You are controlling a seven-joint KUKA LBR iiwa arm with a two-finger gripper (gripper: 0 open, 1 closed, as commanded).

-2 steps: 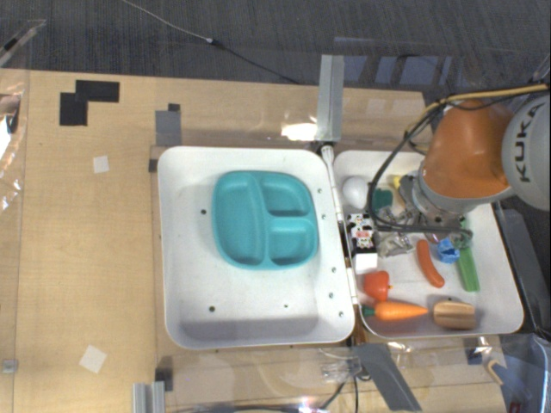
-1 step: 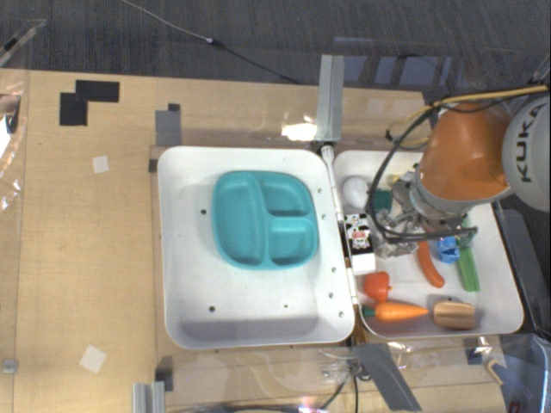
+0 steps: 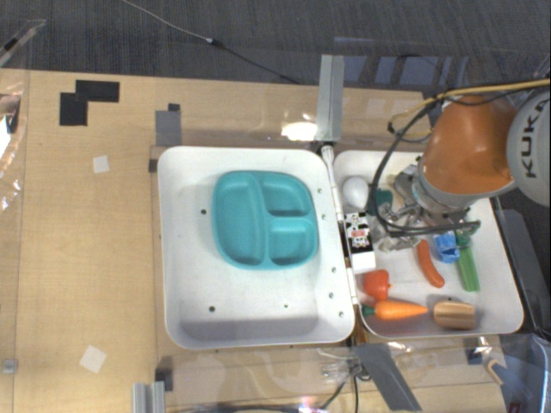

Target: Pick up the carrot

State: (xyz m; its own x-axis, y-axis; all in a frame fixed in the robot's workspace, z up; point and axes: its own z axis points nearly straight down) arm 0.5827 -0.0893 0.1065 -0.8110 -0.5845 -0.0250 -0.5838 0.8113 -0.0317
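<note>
Carrot (image 3: 400,311) lies flat along right bin (image 3: 508,317) front edge, between red piece (image 3: 375,284) and wooden block (image 3: 454,315). Gripper (image 3: 411,224) hovers mid-bin; finger state not discernible. Advice: descend centred over carrot, straddle across its width, avoid neighbours.

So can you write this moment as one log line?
task: pick up carrot | carrot: lying in right bin, untouched | arm: above bin
</note>
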